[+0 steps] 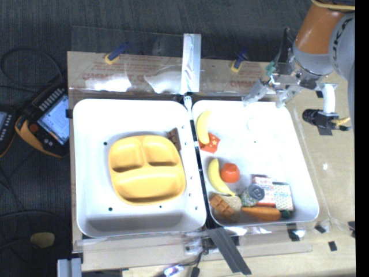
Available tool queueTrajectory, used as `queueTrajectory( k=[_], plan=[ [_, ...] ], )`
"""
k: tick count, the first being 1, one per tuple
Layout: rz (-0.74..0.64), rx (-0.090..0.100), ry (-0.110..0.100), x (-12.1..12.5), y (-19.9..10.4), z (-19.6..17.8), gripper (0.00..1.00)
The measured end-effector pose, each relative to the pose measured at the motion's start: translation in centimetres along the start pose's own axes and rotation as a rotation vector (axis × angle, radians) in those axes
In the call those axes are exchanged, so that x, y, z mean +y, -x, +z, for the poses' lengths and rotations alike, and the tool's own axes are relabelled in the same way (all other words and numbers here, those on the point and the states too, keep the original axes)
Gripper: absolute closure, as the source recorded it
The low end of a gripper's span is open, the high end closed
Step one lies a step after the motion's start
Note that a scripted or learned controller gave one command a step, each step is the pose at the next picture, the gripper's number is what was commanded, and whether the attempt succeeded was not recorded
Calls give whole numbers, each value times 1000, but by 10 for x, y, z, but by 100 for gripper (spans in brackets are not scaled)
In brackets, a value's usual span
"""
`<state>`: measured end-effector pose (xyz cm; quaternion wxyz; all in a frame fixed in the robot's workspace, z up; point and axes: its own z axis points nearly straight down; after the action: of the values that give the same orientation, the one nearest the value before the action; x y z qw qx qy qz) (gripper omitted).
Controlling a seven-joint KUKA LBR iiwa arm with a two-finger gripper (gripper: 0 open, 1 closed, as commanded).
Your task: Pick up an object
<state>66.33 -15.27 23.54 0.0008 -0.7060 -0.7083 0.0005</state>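
1. Hand [275, 88] poised above the right bin's [300, 149] far rim, fingers spread wide, nothing between them.
2. Candidate objects crowded at near-left: bananas [215, 176], tomato [230, 172], carrot [260, 213], carton [278, 194].
3. Risks: finger strike on neighbours or dividing wall; slip on rounded fruit.

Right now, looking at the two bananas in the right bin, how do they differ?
The upper banana lies against the divider wall near the bin's middle, beside a red block; the lower banana lies nearer the front, beside a small orange-red ball. The upper banana looks paler and slimmer, the lower banana a deeper yellow and thicker. Both are yellow, curved, and lie lengthwise along the bin's left side.
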Motion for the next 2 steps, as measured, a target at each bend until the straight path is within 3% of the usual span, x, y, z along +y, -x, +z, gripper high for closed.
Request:
queueTrajectory(
  k=[1,2],
  plan=[
    [-202,-3,1,5,-36,142,0],
    [-326,-1,0,-78,-65,53,0]
  ],
)
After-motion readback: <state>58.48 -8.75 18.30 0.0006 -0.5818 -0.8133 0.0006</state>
